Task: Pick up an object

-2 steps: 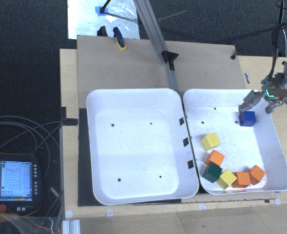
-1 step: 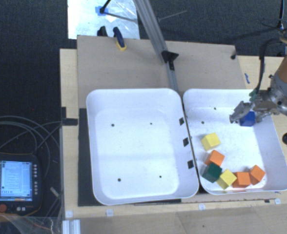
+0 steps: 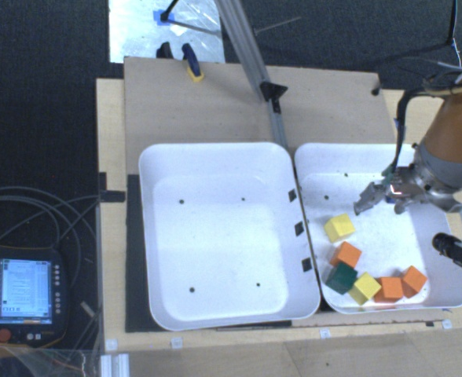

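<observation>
Hovering over the right bin [image 3: 443, 289], jaws [image 3: 370, 201] spread open and holding nothing. Yellow block [image 3: 340, 227] sitting just below-left of them, not touching, other blocks further down.

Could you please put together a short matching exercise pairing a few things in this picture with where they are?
Things:
1. hand
2. dark green block
3. left bin
4. handheld screen unit

Places:
A. off the bench, at the picture's lower left
B. above the right bin, up and to the right of the lone yellow block
C. beside the right bin, no blocks in it
D. in the right bin, touching an orange block

Pairs: 1-B, 2-D, 3-C, 4-A
</observation>
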You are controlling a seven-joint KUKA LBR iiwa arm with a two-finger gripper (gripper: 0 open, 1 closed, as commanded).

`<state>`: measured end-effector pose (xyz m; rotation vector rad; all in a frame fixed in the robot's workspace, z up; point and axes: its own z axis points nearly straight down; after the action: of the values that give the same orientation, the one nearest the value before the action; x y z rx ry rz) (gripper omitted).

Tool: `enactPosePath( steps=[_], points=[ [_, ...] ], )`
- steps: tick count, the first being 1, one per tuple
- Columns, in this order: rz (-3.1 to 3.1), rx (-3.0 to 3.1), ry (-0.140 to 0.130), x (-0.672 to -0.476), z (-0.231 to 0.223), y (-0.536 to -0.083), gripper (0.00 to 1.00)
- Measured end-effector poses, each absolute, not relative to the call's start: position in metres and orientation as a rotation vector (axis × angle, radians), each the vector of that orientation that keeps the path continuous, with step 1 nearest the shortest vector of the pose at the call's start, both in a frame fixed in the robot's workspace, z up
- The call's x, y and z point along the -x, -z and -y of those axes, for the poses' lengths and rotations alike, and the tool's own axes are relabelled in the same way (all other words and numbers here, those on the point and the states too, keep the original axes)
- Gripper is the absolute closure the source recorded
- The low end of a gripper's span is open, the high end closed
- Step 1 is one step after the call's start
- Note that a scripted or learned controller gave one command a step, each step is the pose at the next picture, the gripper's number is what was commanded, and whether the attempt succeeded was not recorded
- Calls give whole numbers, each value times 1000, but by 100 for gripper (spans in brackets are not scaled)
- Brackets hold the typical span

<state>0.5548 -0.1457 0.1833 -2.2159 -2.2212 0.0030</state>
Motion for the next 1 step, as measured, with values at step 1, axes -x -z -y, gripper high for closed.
enactPosePath(
  steps=[1],
  points=[
    [2223, 2222, 3, -559, 153, -126, 0]
  ],
)
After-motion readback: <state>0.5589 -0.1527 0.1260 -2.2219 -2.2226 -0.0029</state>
